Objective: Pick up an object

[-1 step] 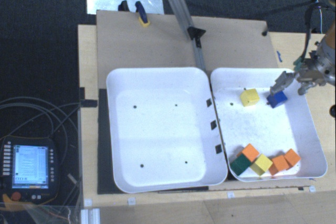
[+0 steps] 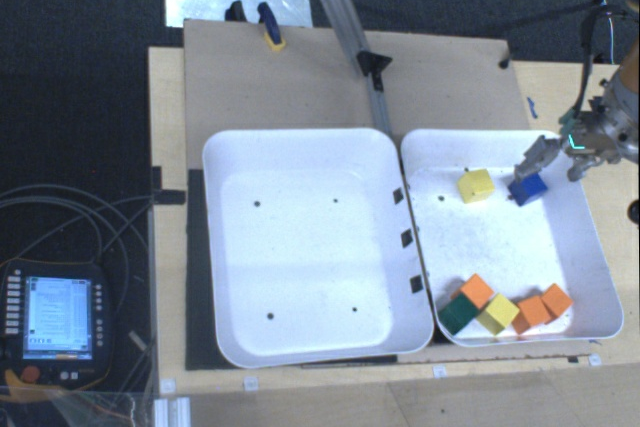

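The right bin holds several small cubes. A blue cube and a yellow cube lie near its far side. Along the near wall sit an orange cube, a green cube, another yellow cube and two more orange cubes. My gripper hangs over the bin's far right corner with its fingers spread open. The left finger ends just above the blue cube. Nothing sits between the fingers.
The left bin stands beside the right one, joined by black clips. A slanted grey pole crosses the bench's far side. A teach pendant and cables lie on the floor at left.
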`<state>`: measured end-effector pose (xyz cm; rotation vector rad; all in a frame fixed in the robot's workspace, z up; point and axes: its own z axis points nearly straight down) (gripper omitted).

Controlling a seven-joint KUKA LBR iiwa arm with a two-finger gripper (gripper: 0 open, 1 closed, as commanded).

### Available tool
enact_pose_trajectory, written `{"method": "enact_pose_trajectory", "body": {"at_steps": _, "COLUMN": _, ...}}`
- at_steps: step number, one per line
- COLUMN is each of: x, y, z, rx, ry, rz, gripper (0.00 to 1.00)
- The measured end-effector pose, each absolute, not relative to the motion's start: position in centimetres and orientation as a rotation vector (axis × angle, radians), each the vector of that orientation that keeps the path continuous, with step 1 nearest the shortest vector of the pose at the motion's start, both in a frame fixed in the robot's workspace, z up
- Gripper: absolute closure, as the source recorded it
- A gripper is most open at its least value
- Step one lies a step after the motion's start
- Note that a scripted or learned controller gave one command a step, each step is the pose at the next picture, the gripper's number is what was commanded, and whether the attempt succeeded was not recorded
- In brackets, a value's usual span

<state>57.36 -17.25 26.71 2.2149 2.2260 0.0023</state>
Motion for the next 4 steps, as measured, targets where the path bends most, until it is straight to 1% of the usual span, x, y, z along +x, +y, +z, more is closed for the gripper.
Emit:
{"method": "enact_pose_trajectory", "body": {"at_steps": 2, "x": 58.5, "y": -16.7, "z": 17.6, "rx": 2.218, "ry": 2.228, "rz": -0.002, "gripper": 0.0}}
{"method": "enact_pose_trajectory", "body": {"at_steps": 3, "x": 58.5, "y": -16.4, "z": 13.4, "rx": 2.219, "ry": 2.226, "rz": -0.002, "gripper": 0.0}}
{"method": "enact_pose_trajectory", "body": {"at_steps": 4, "x": 58.7, "y": -16.4, "z": 14.8, "rx": 2.213, "ry": 2.224, "rz": 0.004, "gripper": 1.0}}
